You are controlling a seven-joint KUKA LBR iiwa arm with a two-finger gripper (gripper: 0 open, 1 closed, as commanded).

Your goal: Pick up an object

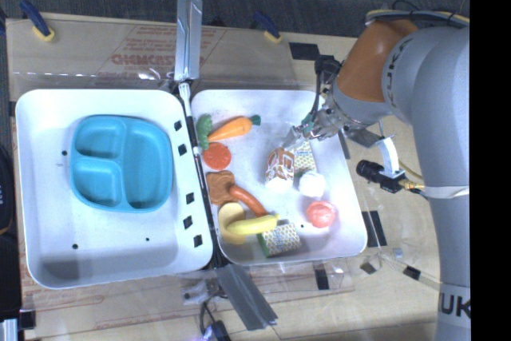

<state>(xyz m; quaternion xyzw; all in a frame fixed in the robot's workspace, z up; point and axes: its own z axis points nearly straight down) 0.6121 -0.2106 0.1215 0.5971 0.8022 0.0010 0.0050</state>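
The task names no particular item, so we count every candidate in the right white bin (345, 196). We count one orange plastic carrot with a green top (231, 128), lying near the bin's upper left. Below it sits one flat red-orange round disc (217, 156). Below that lies one brown and orange sausage-like toy (231, 192). One yellow plastic banana (243, 224) lies near the lower left, touching one small box with a green and checkered pattern (279, 239). One red-pink round ball (321, 213) rests at the lower right. One white round object (311, 185) sits just above it. One crinkled packet with brown and white print (286, 163) lies in the middle of the bin.

The two-finger gripper (306, 131) is low over the upper right part of this bin, just above the packet's upper end. We cannot tell from this view how its jaws stand, nor whether anything lies between them.

The left white bin (32, 172) holds one light blue plastic tray with three compartments (122, 164). The two bins sit side by side, touching along a central divider. The grey arm with its orange band (369, 64) reaches in from the right.
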